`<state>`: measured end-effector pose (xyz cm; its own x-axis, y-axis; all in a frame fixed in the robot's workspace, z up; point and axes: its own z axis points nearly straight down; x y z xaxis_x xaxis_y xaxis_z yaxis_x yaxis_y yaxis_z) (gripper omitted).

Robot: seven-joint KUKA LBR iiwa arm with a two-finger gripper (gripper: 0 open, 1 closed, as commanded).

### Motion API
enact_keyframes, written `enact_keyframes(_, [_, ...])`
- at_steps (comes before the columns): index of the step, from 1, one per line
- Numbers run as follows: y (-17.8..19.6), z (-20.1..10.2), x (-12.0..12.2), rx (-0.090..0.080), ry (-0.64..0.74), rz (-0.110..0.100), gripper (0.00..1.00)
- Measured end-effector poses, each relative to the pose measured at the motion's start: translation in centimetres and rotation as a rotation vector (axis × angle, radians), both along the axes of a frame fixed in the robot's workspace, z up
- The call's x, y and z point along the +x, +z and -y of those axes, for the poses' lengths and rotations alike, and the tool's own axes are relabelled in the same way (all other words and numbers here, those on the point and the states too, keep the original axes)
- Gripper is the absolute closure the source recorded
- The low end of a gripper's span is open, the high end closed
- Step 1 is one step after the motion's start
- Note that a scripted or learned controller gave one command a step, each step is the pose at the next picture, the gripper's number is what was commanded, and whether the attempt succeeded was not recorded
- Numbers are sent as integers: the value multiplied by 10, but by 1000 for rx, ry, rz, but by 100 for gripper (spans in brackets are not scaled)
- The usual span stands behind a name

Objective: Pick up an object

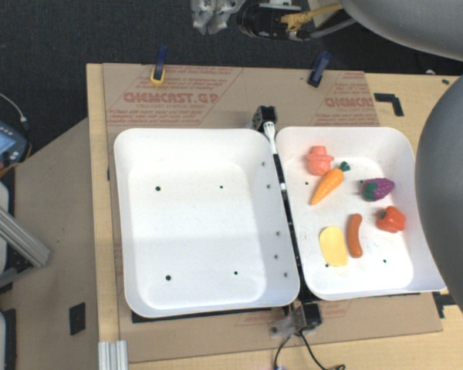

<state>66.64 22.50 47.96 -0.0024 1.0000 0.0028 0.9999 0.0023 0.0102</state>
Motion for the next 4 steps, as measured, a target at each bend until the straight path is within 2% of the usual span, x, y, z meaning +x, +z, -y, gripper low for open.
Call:
enact_keyframes(1, [-88,1,-1,-6,-3,-19,100])
enact_keyframes(2, [-17,0,0,0,0,-1,100])
enact_keyframes(3, [-113,0,-1,-5,-3,-18,100])
enact_keyframes(4, [-25,0,0,0,0,0,100])
